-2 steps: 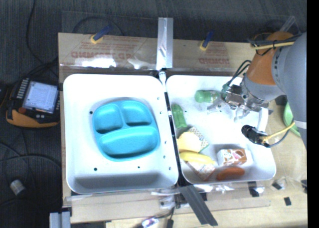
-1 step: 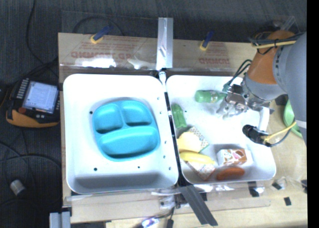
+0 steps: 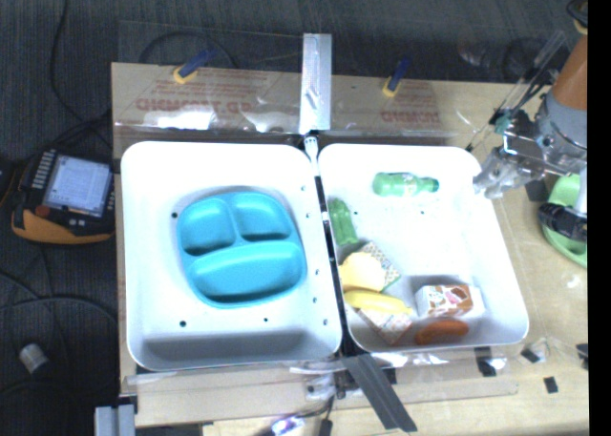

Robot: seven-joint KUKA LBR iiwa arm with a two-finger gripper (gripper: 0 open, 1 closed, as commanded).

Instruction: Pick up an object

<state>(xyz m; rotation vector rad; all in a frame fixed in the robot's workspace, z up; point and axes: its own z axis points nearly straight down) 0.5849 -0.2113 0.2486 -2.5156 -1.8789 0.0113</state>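
Observation:
The right bin (image 3: 477,234) holds a green bottle (image 3: 406,183) lying near its back wall and a dark green vegetable (image 3: 341,221) by the divider. At its front lie a yellow banana (image 3: 379,302), a small carton (image 3: 444,300) and a red sausage (image 3: 441,330). The left bin (image 3: 153,224) holds a blue divided plate (image 3: 239,245). My gripper (image 3: 496,176) hangs over the right bin's back right corner, above and apart from the objects, about a hand's width right of the green bottle.
A green object (image 3: 568,210) sits on the bench to the right of the bins, close beside the arm. A metal post (image 3: 316,81) stands behind the divider. A handheld device (image 3: 67,191) lies on the floor at left.

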